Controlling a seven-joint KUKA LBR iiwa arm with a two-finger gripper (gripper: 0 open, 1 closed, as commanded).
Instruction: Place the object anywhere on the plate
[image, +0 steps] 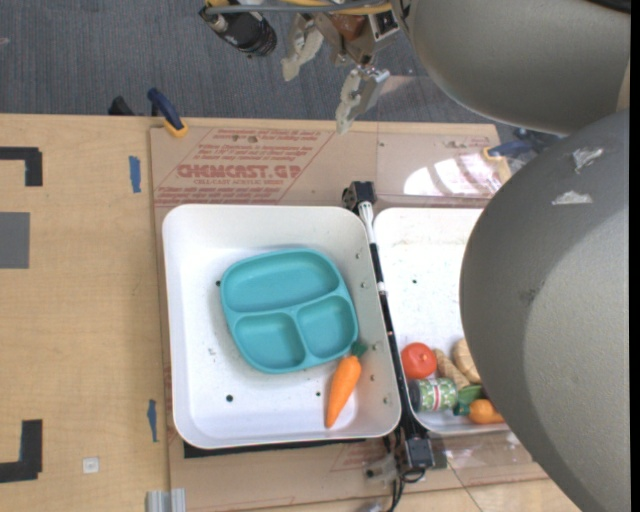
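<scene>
We see the grey arm (560, 300) bulking over the right side of the table (70, 330), covering much of the right bin (425, 250). Whether the hand is apart or together we cannot tell.

Red print on the cardboard sheet (250, 165) behind the bins is too blurred for us to read.

The teal plate (288, 310), with three compartments, lies in the middle of the left bin (190, 300). The carrot (342, 390) lies tilted on the bin floor near that bin's front right corner, its green top touching the plate's rim, not on the plate.

In the right bin's front left corner we find a red tomato (418, 359), a green can (437, 396) on its side and a small orange piece (484, 411), close together at the arm's edge.
</scene>
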